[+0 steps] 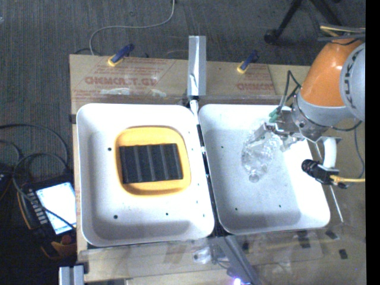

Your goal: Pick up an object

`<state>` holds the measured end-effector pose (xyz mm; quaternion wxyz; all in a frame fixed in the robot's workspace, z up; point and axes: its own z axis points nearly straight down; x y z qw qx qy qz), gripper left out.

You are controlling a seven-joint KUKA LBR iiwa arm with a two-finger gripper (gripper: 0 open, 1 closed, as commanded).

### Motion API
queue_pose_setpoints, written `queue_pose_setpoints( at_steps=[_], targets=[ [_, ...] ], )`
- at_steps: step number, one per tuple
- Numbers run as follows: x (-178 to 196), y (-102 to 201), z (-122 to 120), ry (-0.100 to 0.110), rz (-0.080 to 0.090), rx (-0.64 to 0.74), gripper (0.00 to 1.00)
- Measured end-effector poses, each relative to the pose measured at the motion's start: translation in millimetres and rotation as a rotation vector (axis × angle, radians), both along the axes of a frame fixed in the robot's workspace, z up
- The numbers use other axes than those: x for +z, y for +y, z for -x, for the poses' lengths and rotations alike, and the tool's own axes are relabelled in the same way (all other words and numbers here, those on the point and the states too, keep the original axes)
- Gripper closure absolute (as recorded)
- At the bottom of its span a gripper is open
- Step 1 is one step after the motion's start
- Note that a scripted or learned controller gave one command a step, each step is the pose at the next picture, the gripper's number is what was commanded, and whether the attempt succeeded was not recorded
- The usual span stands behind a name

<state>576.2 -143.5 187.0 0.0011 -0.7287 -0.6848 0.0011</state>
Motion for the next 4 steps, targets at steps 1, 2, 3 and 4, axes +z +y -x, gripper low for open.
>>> queue_pose_setpoints(
  at_steps=[1, 2, 3, 4],
  targets=[
    [-91, -9, -1, -0.009, 0.001, 0.112, 0.00],
    [-95, -8, 5, -0.021, 0.010, 0.166, 0.00],
    [-95, 19, 47, -0.024, 0.004, -0.032, 0.00],
    [-95, -3, 14, -0.019, 0.003, -0.003, 0.00]
  ],
)
